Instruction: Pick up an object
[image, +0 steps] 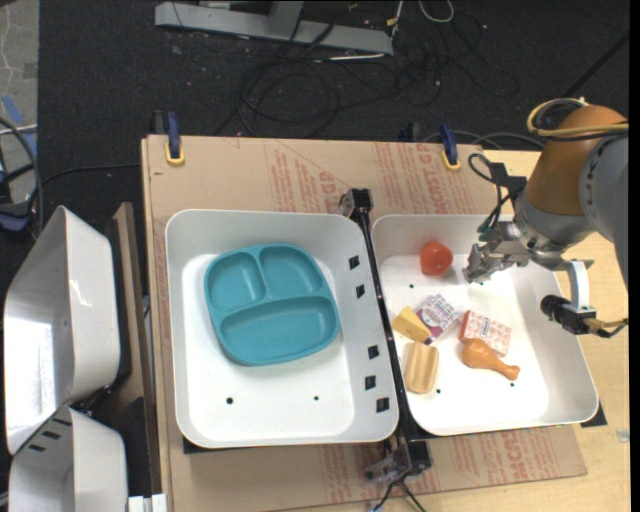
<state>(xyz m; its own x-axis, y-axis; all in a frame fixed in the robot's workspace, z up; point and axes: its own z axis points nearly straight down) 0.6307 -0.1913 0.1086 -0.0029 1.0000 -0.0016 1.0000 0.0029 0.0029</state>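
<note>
— Two shallow white bins sit side by side on the brown cardboard-covered tabletop (300, 170), yes?

— Yes. In the left white bin (190, 300) lies a teal plastic plate with three compartments (270, 303). It takes up the upper middle of that bin.

— And the right white bin (560, 385)?

— Five small things. A round red tomato-like toy (436, 258) is near the bin's far edge. Below it, nearer the middle, lies a small pink-and-white packet (438, 314), touching a yellow wedge of toy cheese (409, 325) on its left. Just below the cheese is a tan bread-roll-shaped toy (421, 367). To the right of these lies a red-and-white printed packet (487, 331), and against its lower edge an orange toy drumstick (489, 358) that points toward the lower right.

— Where is the hand?

— The grey arm with the orange band (570, 180) comes in from the right, and the hand (483, 262) hangs over the upper part of the right bin, just right of the red tomato-like toy and apart from it.

— Has it got anything?

— Nothing shows between its fingers. They look drawn close together, though at this slant I cannot tell for sure how far open they are.

— Anything else around?

— Blue and yellow clamps (174, 140) at the far edge of the tabletop.
</note>
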